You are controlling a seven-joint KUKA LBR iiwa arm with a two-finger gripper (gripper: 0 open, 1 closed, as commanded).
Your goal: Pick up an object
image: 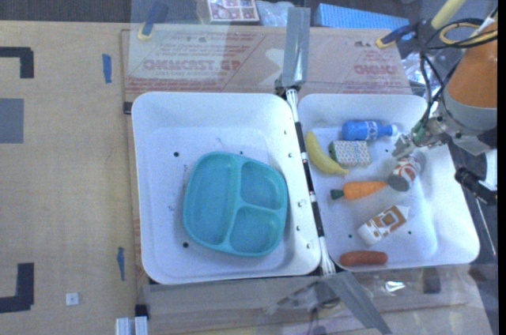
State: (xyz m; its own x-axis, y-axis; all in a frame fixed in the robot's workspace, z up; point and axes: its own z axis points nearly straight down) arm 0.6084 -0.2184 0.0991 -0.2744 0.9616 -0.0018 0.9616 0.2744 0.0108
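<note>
The gripper (pixel 413 142) hangs low over the right bin (pixel 462 242), toward its right wall, just above a small red-and-white can (pixel 406 171) that lies beside the leafy end of a carrot (pixel 362 190); whether its fingers are spread or pressed together I cannot tell, and nothing shows between them. The can looks like the likeliest thing to be picked — yet it is round and lying on its side, so I judge it could roll or squirt out as the fingers shut. It also touches the carrot, so a descent slightly off could nudge both or pinch the carrot top instead. The bin's right wall is near, leaving little room on that side. Counted, the right bin holds seven things: one can, one carrot, one banana (pixel 322 156) along the left wall, one speckled sponge (pixel 350 152) just beside it, one blue bottle (pixel 365 129) at the far end, one small white carton (pixel 383 223) and one sausage (pixel 363 257) at the near edge. The left bin (pixel 158 120) holds a single teal divided plate (pixel 235 203) — three compartments, nothing in them.
</note>
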